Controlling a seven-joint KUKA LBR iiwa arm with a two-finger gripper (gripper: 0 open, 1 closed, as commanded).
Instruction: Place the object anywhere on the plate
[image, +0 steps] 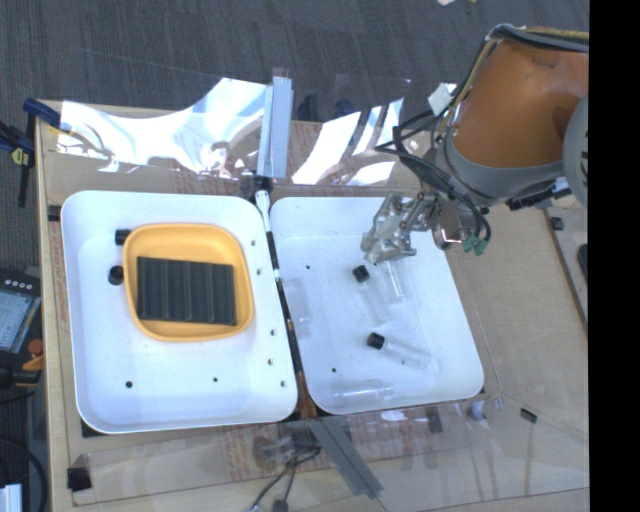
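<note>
Camera view, from above at a slant.

Bench (520, 330): carries two white bins side by side; crumpled shiny foil (150, 135) lies along its far edge, upper left of the frame.

Left bin (90, 380): fills the left half of the frame. In it sits a yellow plate (140, 250) with a dark ribbed insert (188, 292) at its middle. Two small black bits lie just left of the plate, on the bin floor.

Right bin (440, 360): centre right of the frame, touching the left bin along the middle seam.

Vials: two clear vials with black caps lie in the right bin, well apart from the plate. Upper vial (375, 280) lies near the bin's middle, cap toward the upper left. Lower vial (395, 347) lies toward the bin's lower part, cap toward the left. The glass is faint against the white, so the bodies are hard to trace.

Arm (515, 100): orange and grey, upper right of the frame, reaching in over the right bin.

Gripper (385, 245): metal, over the upper part of the right bin, just above the upper vial's cap.

Jaws: I cannot tell whether they are apart or together; they look bare, possibly near the cap without touching.
</note>
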